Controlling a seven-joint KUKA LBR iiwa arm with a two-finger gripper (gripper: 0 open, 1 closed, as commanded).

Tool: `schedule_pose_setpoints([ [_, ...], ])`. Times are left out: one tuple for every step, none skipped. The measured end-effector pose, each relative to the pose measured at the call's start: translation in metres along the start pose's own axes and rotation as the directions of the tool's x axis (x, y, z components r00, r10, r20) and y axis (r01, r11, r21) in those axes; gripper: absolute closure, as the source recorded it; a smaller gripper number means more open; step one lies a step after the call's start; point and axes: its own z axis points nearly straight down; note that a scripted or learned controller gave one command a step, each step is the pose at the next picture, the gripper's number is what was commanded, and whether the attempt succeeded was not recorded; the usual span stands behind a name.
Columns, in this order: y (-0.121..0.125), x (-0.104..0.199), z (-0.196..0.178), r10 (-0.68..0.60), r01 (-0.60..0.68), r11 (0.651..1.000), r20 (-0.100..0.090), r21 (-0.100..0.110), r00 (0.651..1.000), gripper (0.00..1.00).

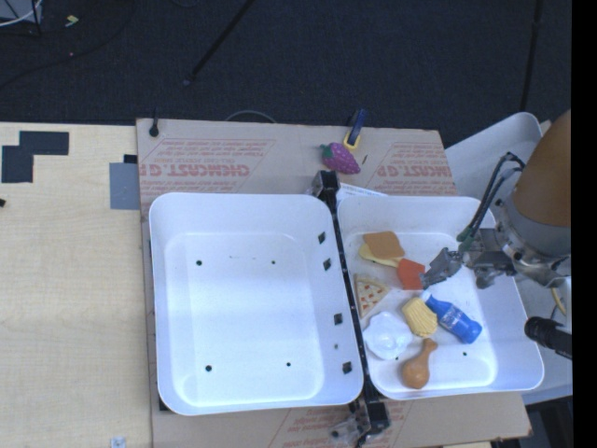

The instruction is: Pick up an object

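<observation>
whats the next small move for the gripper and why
Probably ease down and slightly left onto the red block. The gripper hangs right beside it in the right bin, nothing shows between the jaws, and the blue bottle lies further off.

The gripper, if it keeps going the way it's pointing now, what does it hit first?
Most likely the red block: the gripper points left toward it, with the tan sandwich piece just beyond. Height above the bin is unclear, so it might pass over.

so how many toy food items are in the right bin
7, all in the right bin: sandwich, red block, waffle slice, corn, blue bottle, white piece, drumstick. The claw may hide more.
</observation>
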Motion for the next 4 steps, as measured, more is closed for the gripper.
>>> schedule_pose_setpoints([
  [0.082, 0.011, 0.08, -0.003, 0.003, 1.0, 0.0, 0.001, 1.0, 0.0],
  [0.104, -0.041, 0.157, 0.003, -0.003, 1.0, 0.002, 0.0, 1.0, 0.0],
  [0.104, -0.04, 0.143, 0.005, -0.005, 1.0, 0.0, -0.003, 1.0, 1.0],
  [0.104, -0.041, 0.143, 0.006, -0.006, 1.0, 0.0, -0.002, 1.0, 0.0],
])
